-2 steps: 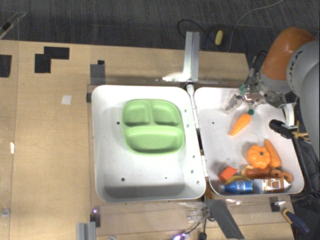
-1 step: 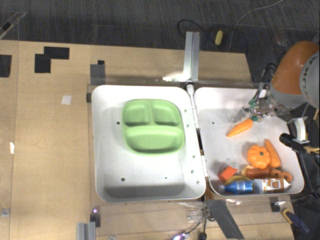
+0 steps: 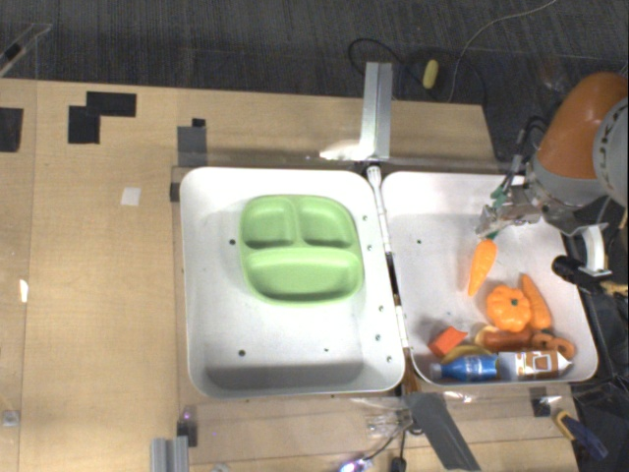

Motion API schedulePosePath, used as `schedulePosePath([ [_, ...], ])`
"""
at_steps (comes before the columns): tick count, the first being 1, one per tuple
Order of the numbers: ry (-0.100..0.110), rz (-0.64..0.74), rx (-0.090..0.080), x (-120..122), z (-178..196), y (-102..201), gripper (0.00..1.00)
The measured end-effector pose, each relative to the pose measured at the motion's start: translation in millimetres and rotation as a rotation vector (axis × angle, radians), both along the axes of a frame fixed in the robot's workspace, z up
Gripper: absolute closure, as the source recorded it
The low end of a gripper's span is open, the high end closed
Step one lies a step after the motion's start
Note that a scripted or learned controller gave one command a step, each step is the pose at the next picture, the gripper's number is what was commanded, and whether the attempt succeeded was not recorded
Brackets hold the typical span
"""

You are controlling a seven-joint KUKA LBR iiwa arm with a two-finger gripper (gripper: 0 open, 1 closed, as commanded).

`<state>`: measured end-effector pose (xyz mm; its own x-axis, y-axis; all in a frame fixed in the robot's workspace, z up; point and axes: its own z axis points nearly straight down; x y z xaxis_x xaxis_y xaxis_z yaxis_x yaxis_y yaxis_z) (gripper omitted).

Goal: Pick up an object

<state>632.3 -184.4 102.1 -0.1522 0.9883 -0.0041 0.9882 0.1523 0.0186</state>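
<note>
A wooden table (image 3: 88, 293) carries two shallow white bins side by side: the left bin (image 3: 211, 362) holds a green divided plate (image 3: 299, 247) lying flat near its centre, while the right bin (image 3: 432, 224) gathers the small items, most of them crowded into its near right corner, apparently where loose things have been dropped and slid together. From the right edge the grey arm with its orange band (image 3: 580, 131) leans in over the right bin, wrist angled down so that the pincer (image 3: 494, 220) hangs at the far end of an orange carrot (image 3: 480, 265), the likely target, since it lies apart from the heap and offers a free grip. The pincer looks narrow and sits touching or just above the carrot's thick end; whether the carrot is actually between the fingers cannot be told at this size. The carrot lies with its long axis running from far to near, tilted slightly, thick end toward the pincer and tapered tip pointing toward the near left. Below it sit a small orange pumpkin (image 3: 508, 307), a second carrot (image 3: 537, 301) just beside it, a red-orange block (image 3: 447, 341), and a blue-and-white bottle (image 3: 506, 366) lying on its side along the near wall.
</note>
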Motion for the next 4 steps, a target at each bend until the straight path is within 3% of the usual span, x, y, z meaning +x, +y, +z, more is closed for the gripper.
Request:
schedulePosePath([
  [1, 0.009, -0.144, 0.003, -78.7, -13.4, 22.2, 1.0],
  [2, 0.005, -0.145, 0.0, -77.6, -12.0, 20.6, 0.0],
  [3, -0.001, 0.059, -0.002, -129.5, -11.0, 80.3, 0.0],
  [4, 0.002, 0.081, -0.004, -140.2, -11.4, 12.8, 0.0],
])
